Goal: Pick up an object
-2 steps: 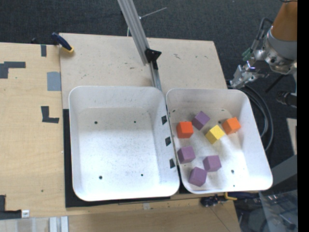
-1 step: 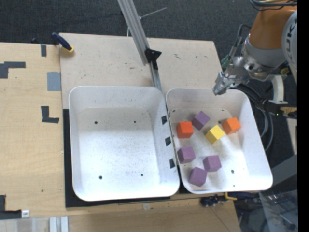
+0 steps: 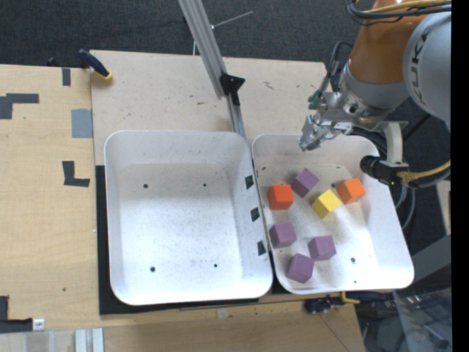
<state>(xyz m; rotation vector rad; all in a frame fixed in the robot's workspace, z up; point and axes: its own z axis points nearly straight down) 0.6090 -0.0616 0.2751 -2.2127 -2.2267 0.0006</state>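
The right bin (image 3: 381, 270) holds several small cubes: an orange one (image 3: 280, 196), a purple one (image 3: 305, 182), a yellow one (image 3: 327, 203), another orange one (image 3: 352, 190), and three purple ones (image 3: 283, 234), (image 3: 322, 247), (image 3: 300, 268) toward the front. My gripper (image 3: 314, 139) hangs over the far edge of this bin, above and behind the purple cube, with nothing visible between its fingers. Its fingers look close together.
The left bin (image 3: 117, 196) sits beside the right one, sharing a middle rim. A slanted metal post (image 3: 209, 42) rises behind the bins. A blue and yellow clamp (image 3: 95, 64) lies on the bench at the far left.
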